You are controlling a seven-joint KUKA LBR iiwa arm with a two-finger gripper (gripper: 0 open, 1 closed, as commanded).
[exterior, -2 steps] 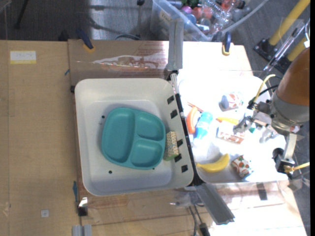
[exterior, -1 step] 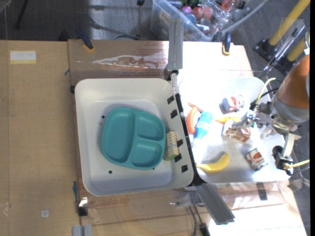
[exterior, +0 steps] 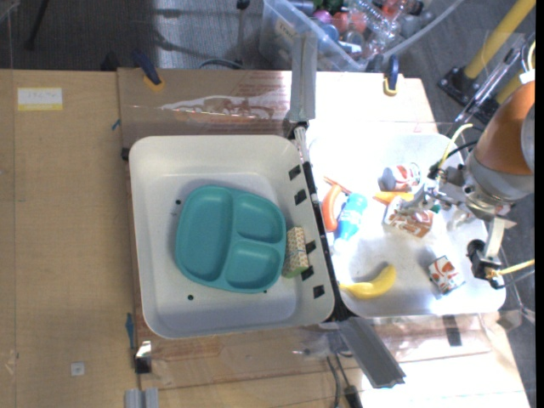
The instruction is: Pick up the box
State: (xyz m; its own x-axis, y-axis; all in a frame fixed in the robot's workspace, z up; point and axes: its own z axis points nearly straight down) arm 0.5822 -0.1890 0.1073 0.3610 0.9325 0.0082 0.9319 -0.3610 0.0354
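No brand name or printing can be read anywhere; the red-and-white patterns on the cartons are too small and overexposed to make out. A pale label (exterior: 39, 98) stuck on the cardboard at the far left of the desk (exterior: 59, 228) shows faint marks that stay illegible.

The box (exterior: 410, 218), a small red-and-white carton, lies in the right bin (exterior: 408, 300), right of centre, tilted. The jaws (exterior: 427, 199) sit just at its far right corner, pointing left; glare and cables blur them, so I cannot tell how far apart they stand or whether they have hold of anything. The grey arm (exterior: 501, 155) with its orange band is cut off by the right edge.

Near the box: a second small red-and-white carton (exterior: 444, 274) toward the near right, a banana (exterior: 371, 284) at the near edge, a blue-and-white bottle (exterior: 349, 216) to the left, an orange carrot-like piece (exterior: 332, 202) beside the divider, and a round red-and-grey item (exterior: 399, 177) farther back that is hard to identify.

The left bin (exterior: 153, 228) carries a teal compartment plate (exterior: 229, 238), with a yellowish patterned sponge (exterior: 296, 248) touching its right rim.

Beyond the desk, a clear tub (exterior: 365, 11) of mixed bottles is partly cut off by the top edge.
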